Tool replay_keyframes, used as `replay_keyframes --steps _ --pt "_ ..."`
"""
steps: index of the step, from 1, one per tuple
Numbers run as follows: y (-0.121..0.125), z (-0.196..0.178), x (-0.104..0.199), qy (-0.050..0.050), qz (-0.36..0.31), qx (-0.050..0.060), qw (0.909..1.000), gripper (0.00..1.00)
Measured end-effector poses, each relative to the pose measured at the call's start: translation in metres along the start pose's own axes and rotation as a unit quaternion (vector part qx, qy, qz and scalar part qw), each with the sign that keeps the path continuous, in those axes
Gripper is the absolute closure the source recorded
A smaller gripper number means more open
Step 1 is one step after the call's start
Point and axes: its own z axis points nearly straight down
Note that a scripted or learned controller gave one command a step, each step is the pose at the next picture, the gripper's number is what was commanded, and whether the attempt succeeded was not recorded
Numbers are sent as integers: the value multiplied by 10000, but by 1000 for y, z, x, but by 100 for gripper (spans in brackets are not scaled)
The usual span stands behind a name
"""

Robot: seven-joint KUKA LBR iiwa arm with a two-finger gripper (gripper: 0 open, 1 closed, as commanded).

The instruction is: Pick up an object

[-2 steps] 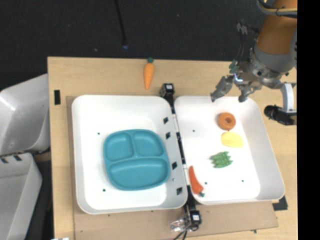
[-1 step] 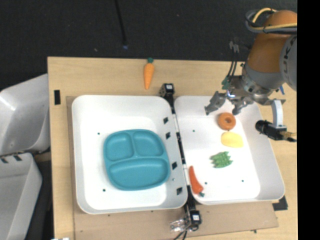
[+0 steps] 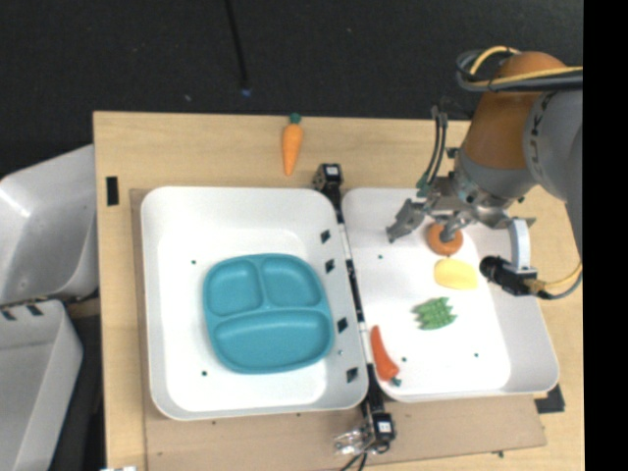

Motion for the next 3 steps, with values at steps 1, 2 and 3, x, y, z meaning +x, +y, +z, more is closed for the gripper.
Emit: replay_keyframes --steps 1,2,3 --pt "4 43 0 0 8 1 10000 0" --pt "5 29 -1 -1 23 -31 10000 100" --pt "16 -24 -8 -2 -7 -48 10000 100"
